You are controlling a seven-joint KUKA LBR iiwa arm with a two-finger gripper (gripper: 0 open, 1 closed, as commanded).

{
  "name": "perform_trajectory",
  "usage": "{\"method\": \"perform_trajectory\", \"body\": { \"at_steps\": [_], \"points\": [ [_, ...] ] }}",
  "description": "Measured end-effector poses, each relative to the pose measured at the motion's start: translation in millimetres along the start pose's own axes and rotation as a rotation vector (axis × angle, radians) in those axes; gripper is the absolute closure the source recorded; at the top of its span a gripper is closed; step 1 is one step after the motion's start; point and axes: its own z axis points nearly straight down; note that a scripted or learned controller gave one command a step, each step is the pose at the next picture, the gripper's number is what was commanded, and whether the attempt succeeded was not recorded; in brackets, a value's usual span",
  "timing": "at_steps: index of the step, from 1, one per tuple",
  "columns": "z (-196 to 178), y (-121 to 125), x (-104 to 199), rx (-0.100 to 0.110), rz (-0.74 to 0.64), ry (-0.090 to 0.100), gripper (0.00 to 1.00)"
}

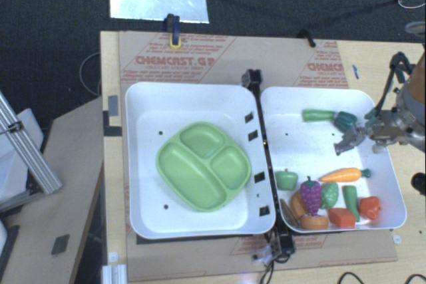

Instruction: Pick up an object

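Divided plate (203,166) lies in left bin (143,110); toy foods heaped at right bin's (286,110) near edge, gripper (347,142) over its middle.

the arm reaches in from the right, its fingers (347,142) spread apart, empty, pointing left.

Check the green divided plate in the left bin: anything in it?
Empty. All three compartments of the green plate show bare; the toy food lies in the right bin.
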Motion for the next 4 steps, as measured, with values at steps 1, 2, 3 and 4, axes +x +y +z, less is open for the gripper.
{"method": "perform_trajectory", "body": {
  "at_steps": [1,2,3,4],
  "points": [
    [-5,2,0,-0.009,-0.003,-0.002,0.0],
    [49,10,-7,-0.006,0.0,-0.001,0.0],
    [105,0,-6,-0.004,0.0,0.0,0.0],
    [155,-8,-11,-0.007,0.001,-0.001,0.0]
  ]
}}
